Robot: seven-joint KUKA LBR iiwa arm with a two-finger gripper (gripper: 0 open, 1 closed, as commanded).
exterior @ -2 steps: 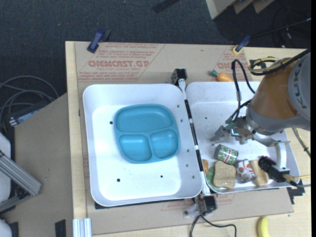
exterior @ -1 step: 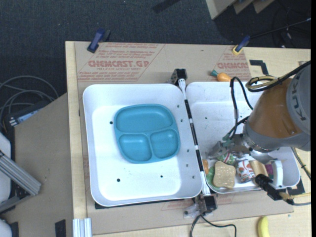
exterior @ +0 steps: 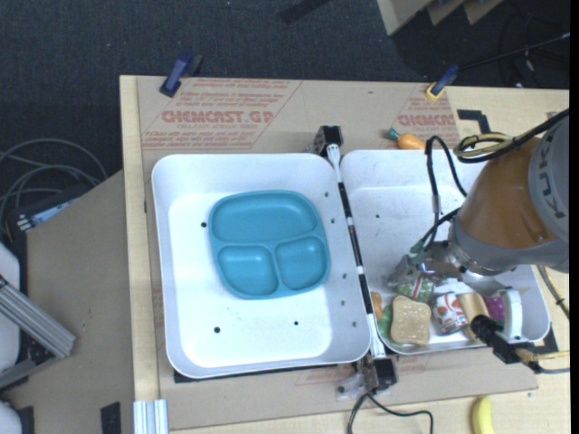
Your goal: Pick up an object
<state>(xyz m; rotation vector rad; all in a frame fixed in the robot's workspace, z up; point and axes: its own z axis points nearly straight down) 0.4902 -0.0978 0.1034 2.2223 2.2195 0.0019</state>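
Clutter trouble: gripper (exterior: 418, 272) low over packed toys (exterior: 432, 310) in right bin (exterior: 380, 179); can't tell claw state, could easily snag two.

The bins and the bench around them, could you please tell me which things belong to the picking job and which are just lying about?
Job:
- gripper
- right bin
- tan sponge-like block
- red-and-white packet

Lying about:
- blue divided tray in left bin
- blue clamp
- yellow object on bench edge

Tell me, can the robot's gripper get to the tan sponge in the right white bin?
Probably yes. The gripper hangs low in the right white bin, just above the tan sponge. Nothing lies on top of the sponge, though small packets crowd right beside it.
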